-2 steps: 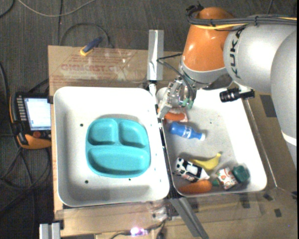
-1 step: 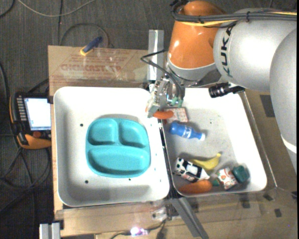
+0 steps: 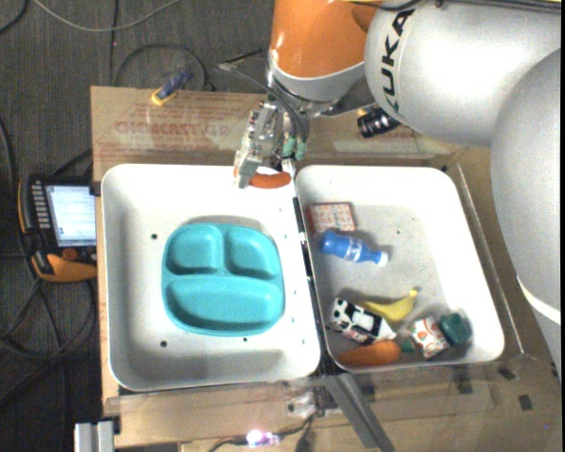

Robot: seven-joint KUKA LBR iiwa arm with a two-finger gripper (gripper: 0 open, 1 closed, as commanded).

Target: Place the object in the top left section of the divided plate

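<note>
A teal divided plate lies in the left bin, with two small sections on its far side and one large section on its near side. My gripper hangs over the far right corner of the left bin, above and to the right of the plate. A small orange object sits between its fingertips, and the fingers are shut on it. The plate's top left section holds nothing.
The right bin holds a red-and-white box, a blue bottle, a banana, a black-and-white cow toy, an orange piece and a small can. A handheld screen lies left of the bins.
</note>
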